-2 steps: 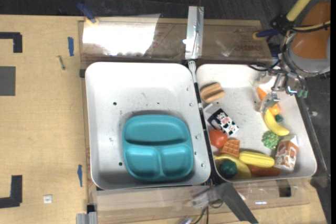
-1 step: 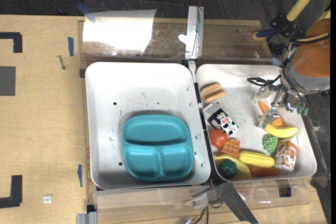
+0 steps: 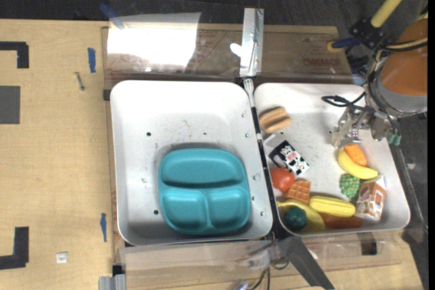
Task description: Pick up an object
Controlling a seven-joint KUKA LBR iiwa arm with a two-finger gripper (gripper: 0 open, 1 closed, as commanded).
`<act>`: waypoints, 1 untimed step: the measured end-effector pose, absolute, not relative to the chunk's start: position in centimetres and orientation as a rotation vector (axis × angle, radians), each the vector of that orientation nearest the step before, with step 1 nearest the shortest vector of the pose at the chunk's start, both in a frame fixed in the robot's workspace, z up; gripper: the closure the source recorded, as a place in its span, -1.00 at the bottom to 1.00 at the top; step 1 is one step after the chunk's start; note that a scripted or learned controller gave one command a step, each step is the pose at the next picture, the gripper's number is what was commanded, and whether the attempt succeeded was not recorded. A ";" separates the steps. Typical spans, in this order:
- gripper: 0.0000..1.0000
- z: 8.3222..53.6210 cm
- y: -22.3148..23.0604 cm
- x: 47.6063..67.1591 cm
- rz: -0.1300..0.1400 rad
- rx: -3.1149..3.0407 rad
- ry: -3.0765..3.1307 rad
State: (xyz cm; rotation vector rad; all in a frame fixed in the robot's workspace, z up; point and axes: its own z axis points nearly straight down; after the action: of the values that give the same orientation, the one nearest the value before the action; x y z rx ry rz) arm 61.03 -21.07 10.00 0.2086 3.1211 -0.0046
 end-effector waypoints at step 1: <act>-1.00 9.9 -21.0 61.0 -0.004 0.208 3.122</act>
State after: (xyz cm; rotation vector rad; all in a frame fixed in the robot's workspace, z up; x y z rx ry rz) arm 61.00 -21.02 9.92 0.2081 3.1225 -0.0036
